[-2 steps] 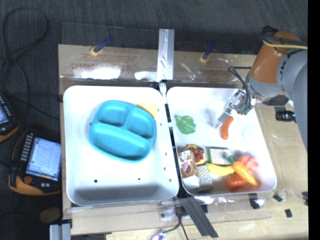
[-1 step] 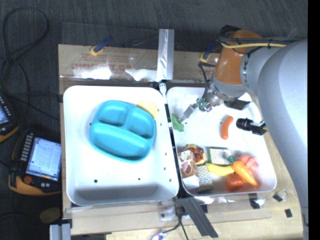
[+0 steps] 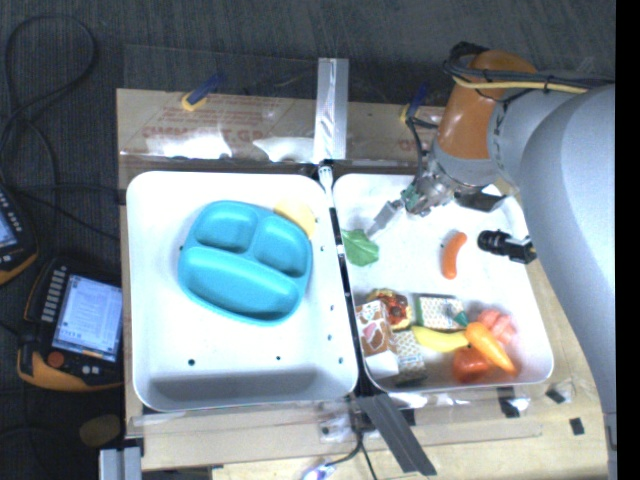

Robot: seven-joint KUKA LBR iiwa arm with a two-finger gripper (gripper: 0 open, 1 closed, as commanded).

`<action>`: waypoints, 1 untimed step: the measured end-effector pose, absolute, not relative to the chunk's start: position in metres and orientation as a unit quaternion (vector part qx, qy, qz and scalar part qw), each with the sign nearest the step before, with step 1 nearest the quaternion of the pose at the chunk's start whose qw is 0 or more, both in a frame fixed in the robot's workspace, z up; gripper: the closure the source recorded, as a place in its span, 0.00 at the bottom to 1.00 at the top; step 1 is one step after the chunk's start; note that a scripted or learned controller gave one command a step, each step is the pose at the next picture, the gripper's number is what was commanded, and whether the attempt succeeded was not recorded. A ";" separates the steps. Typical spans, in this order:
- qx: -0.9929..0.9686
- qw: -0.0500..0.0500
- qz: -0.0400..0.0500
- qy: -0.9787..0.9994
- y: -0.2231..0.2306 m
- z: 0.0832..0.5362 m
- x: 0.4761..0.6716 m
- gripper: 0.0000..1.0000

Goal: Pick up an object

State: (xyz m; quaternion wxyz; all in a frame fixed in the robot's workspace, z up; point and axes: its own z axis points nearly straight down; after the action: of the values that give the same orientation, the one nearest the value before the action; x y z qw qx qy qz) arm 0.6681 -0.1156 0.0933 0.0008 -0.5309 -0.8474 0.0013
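My gripper (image 3: 392,211) hangs over the back left part of the right bin (image 3: 430,273), pointing down toward the bin's left wall. A green leafy toy (image 3: 360,248) lies just below and left of its tip, apart from it as far as I can see. An orange sausage (image 3: 453,253) lies to the right of the gripper on the bin floor. Nothing shows as held.
Toy food is piled along the right bin's front: a banana (image 3: 440,338), a carrot (image 3: 490,344), a red piece (image 3: 468,365) and small boxes (image 3: 378,326). The left bin (image 3: 160,358) holds a blue divided plate (image 3: 245,258) with a yellow piece (image 3: 295,215) behind it.
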 end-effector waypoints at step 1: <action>-0.563 0.001 0.000 -0.826 -0.183 0.089 0.670 0.00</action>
State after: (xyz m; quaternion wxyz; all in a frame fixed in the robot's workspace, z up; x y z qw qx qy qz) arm 0.6696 -0.1835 0.0892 0.0008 -0.5635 -0.8261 -0.0001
